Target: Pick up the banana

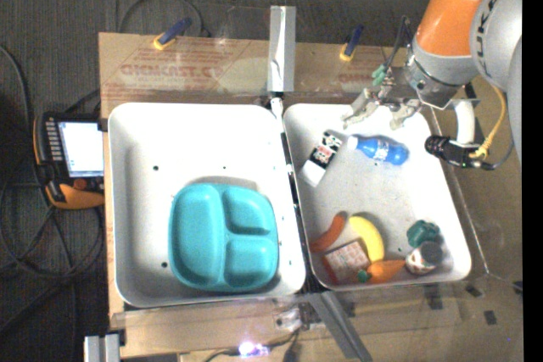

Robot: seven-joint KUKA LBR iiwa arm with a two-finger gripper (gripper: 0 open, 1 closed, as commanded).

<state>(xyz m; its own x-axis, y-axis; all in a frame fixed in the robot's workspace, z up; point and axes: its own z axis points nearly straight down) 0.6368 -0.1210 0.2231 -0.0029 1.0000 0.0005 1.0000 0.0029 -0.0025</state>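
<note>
I see my arm [475, 13] leaning in from the right, its wrist angled down over the far edge of the right bin [454, 208]. The claw [383, 108] hangs with its 2 fingers splayed apart, nothing between them, not touching anything. Just below it lies a blue bottle [379, 149], and below-left a small black-and-white carton [322, 155] (its print is too small for me to read). The banana [367, 236] sits well below the claw, near the bin's front, beside a sausage [329, 233] and a carrot [386, 270]. Far left below, a teal tray [225, 237] fills the other bin [136, 140].
</note>
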